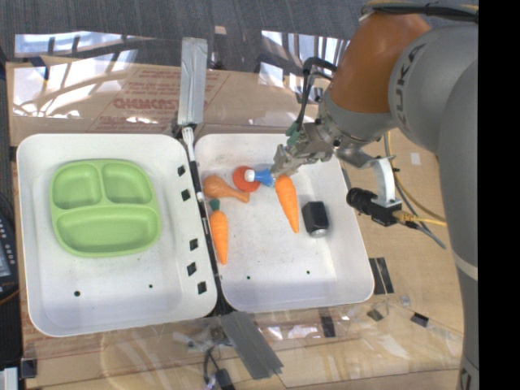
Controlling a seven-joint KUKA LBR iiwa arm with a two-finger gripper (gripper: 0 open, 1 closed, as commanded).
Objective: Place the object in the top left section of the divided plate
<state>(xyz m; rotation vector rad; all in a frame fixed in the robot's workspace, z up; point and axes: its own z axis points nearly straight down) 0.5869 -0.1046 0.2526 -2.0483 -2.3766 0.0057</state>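
two white bins share your bench. gripper [286, 162] hovers among crowded toys; i cannot tell its state. green plate [104, 206] lies well apart, so you risk snagging a carrot [287, 202].

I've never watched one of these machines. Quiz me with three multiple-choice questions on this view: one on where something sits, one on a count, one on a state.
1. The green divided plate lies in which bin?
A. left bin
B. right bin
C. on the cardboard

2. How many toy carrots are in the right bin?
A. one
B. two
C. four

3. The plate's top left section is
A. holding a carrot
B. holding the black cylinder
C. bare

Answers: 1 A, the plate rests in the left bin. 2 B, one carrot lies below the gripper, another carrot by the divider. 3 C, just green surface shows there.
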